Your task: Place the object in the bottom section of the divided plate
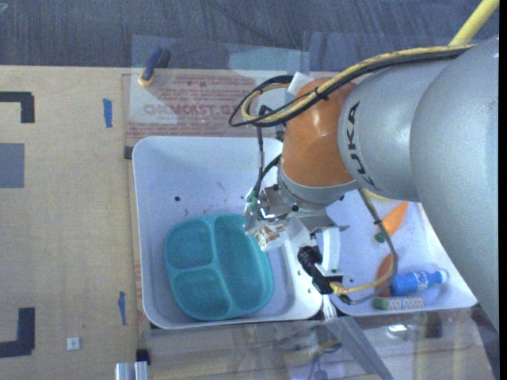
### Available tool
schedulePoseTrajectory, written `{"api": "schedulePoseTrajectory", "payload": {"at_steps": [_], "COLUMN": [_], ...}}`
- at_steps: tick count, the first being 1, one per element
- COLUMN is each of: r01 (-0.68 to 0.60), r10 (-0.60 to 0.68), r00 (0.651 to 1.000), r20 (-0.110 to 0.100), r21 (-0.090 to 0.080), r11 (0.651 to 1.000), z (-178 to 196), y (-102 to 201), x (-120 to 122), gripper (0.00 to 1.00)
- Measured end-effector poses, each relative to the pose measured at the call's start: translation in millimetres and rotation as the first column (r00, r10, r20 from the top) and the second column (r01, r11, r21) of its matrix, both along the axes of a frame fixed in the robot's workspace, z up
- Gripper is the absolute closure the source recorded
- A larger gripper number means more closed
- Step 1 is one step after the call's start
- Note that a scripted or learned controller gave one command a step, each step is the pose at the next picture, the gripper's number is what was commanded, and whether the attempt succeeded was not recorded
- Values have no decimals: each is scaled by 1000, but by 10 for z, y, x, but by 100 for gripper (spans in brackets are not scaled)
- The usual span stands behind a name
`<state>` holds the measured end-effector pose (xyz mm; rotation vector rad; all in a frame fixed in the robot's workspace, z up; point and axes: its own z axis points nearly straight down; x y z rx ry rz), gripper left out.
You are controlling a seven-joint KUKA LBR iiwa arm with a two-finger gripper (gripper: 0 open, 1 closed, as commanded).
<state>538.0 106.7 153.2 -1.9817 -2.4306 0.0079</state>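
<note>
Pincer, grip state untellable, hovers at three o'clock of the teal divided plastic plate; next, shift toward six o'clock section.

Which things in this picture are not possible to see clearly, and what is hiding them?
- Gripper, camera view: the wrist above covers its fingers, so open, shut or holding something cannot be told.
- Right bin: the grey arm hides most of it.
- Carrot: one orange end shows; the arm covers the remainder.
- Bottle: its label is too small to read.
- Teal divided plate: the section edge nearest the gripper is partly covered.
</note>
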Motion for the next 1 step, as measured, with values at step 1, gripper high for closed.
{"api": "schedulePoseTrajectory", "payload": {"at_steps": [1], "r01": [3], "r10": [-3], "r00": [1000], "r20": [2], "r21": [0], "r11": [1000], "z": [3], "y": [-19], "x": [6], "gripper": [0]}}
